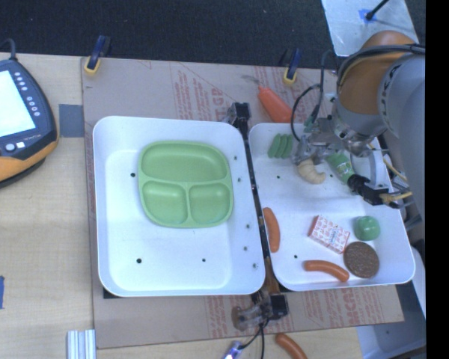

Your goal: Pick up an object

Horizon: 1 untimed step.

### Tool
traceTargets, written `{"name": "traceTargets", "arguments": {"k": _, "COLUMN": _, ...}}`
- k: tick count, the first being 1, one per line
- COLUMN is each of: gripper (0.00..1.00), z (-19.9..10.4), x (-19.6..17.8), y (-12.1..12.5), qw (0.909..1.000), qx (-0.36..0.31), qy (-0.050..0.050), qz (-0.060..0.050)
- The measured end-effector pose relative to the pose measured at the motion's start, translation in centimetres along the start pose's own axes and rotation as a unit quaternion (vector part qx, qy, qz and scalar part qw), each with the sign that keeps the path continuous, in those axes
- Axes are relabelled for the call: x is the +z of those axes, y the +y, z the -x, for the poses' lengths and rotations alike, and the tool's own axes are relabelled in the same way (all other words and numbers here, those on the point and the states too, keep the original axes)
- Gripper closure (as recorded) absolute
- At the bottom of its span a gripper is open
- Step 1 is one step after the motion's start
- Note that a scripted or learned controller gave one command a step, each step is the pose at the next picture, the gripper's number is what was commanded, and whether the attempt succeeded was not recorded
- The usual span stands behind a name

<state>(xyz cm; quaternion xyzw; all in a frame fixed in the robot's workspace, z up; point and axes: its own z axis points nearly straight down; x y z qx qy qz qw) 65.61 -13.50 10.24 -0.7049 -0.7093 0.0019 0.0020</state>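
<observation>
From the overhead camera, the arm (382, 73) reaches in from the right, and its gripper (312, 154) is down at the back of the right bin (284, 271), right over a pale, lumpy piece (311, 172) that looks like a bit of dough or peeled food. Whether the claw is apart, together or clamped on anything I cannot tell, since wrist hardware and cables crowd that spot. The task looks to be at the reach-and-close stage: nothing is visibly lifted, and the pale piece seems to rest on the bin floor, so the grasp and the lift both appear to be left.

Just left of the gripper lies a ribbed green piece (280, 146). Further forward in the same bin are a glossy orange sausage (272, 229) by the left wall, a second sausage (325, 269) near the front, a flat red-and-white packet (329, 233), a smooth green ball (367, 227) and a matte brown disc (361, 259) (a cookie or patty, by its look). All seem to be small, light toy foods of plastic.

The left bin (120, 275) holds a pale green tray (185, 183) with three compartments and rounded corners. Both bins are smooth white plastic, set on brown cardboard. An orange carrot (275, 105) lies outside, behind the right bin
</observation>
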Motion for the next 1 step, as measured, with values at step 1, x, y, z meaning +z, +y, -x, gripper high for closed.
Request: {"name": "traceTargets", "arguments": {"k": 1, "gripper": 1.00, "z": -9.64, "x": -9.05, "y": -2.30, "qw": 1.0000, "qx": 0.001, "qy": 0.001, "qz": 0.002}}
